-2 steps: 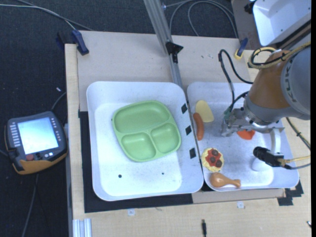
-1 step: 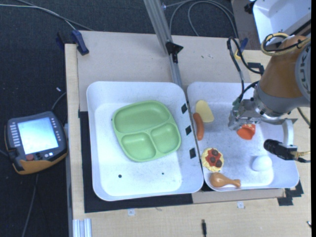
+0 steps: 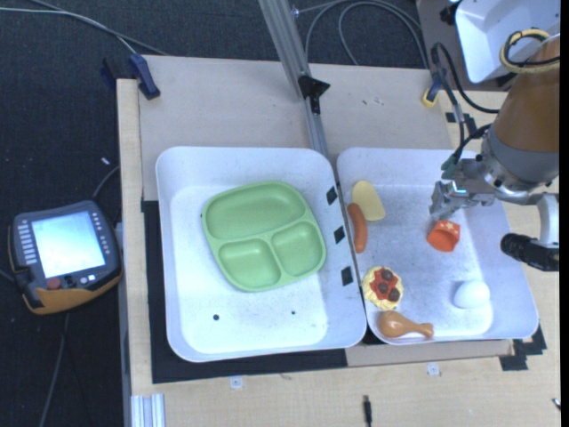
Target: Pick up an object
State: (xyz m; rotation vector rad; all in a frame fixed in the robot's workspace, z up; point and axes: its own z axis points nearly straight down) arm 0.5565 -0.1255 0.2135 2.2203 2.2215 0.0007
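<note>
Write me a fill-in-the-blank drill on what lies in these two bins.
1. The green divided plate lies in the ____ bin.
2. The plate has ____ compartments.
3. The end effector hangs just above an ____ object in the right bin.
4. The drumstick lies right beside the small ____ at the bin's near edge.

Missing words: left; three; orange; pizza

Small orange-red toy piece (image 3: 444,236) sits just under my claw (image 3: 451,205), in right bin (image 3: 418,163), toward its far right side. Blocky shape, slightly tilted. Cannot tell if it rests on bin floor or hangs lifted. Apart from other toy foods.
</note>
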